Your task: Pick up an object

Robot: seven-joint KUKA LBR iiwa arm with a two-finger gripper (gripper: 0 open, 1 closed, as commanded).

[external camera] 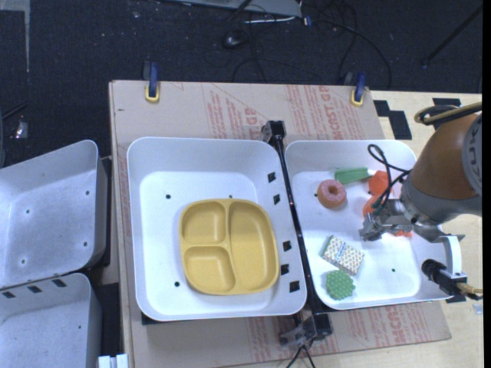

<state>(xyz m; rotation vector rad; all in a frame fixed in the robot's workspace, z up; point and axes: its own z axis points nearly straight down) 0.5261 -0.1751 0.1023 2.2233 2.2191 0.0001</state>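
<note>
Objects for picking lie in the right bin (307,159), one of two shallow white bins side by side on the bench (199,102). From the bin's centre, a pink ring-shaped toy doughnut (332,194) sits at about eleven o'clock, a green bar-shaped piece (351,175) at twelve, and an orange object (377,182) at one o'clock, partly hidden by the arm. A small patterned packet (343,254) lies at about seven o'clock, with a round green knobbly ball (340,284) just beside it, nearer the bin's front rim.

The gripper (374,228) hangs low over the bin at about three o'clock, close to the orange object and to a further scrap of orange at its side. Whether it is open or closed cannot be told from this angle, and nothing can be seen between its tips.

By their look, all the objects are small, light toys. The doughnut would probably take a pinch across its ring. The packet lies flat and seems thin and slippery, so it looks hardest to lift. The ball may roll away under a glancing touch.

The left bin (153,159) holds a yellow plate (229,245) with three compartments, lying flat near its centre.
</note>
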